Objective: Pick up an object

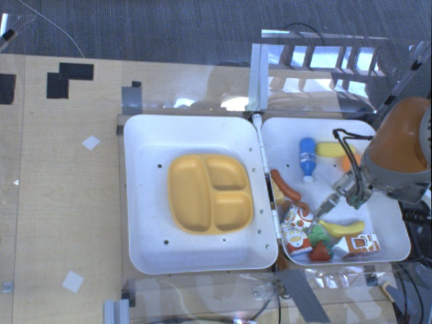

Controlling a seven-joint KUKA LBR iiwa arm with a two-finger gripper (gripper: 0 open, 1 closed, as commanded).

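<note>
Grey end effector [322,210], grip state indeterminable, sits at bin [385,130] centre, angled toward seven o'clock, apparently targeting the carton [295,227].

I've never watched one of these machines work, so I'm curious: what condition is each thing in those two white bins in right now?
Yellow plastic divided tray: lying flat in the left bin, right way up.
Small blue plastic bottle: lying on its side in the right bin.
Red toy sausage: lying flat, loose.
Yellow toy banana: lying flat near the front.
Red-and-white printed packet: lying flat against the bin wall.
Pincer: low over the toys, holding nothing visible.
</note>
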